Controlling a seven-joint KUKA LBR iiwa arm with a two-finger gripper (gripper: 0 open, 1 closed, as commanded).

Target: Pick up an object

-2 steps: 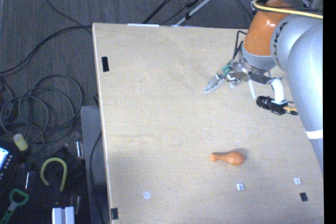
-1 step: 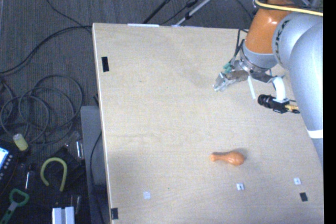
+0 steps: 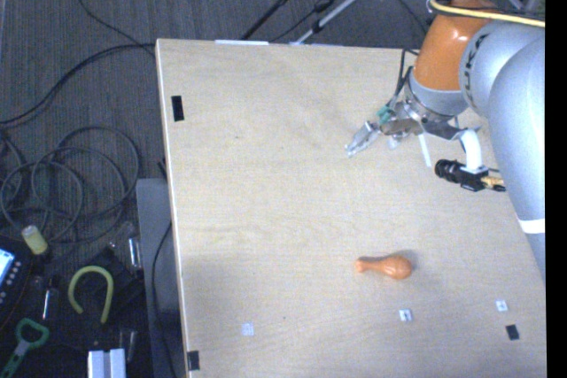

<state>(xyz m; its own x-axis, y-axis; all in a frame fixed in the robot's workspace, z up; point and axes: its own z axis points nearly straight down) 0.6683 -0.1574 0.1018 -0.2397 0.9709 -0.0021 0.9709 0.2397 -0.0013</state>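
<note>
A small orange gourd-shaped object (image 3: pixel 385 266) lies on its side on the pale wooden bench top (image 3: pixel 266 208), toward the near right, its narrow end pointing left. My gripper (image 3: pixel 359 142) hangs over the far right part of the bench, pointing down and to the left, with nothing visibly in it. It sits well behind the orange object, with bare wood between them. The grey arm with its orange band (image 3: pixel 447 49) comes in from the right.
Small black and white markers (image 3: pixel 405 314) dot the bench near its front edge, and one black marker (image 3: pixel 178 108) sits at the left rim. Left of the bench, cables (image 3: pixel 80 181) and a green hook (image 3: pixel 89 288) lie on the dark floor.
</note>
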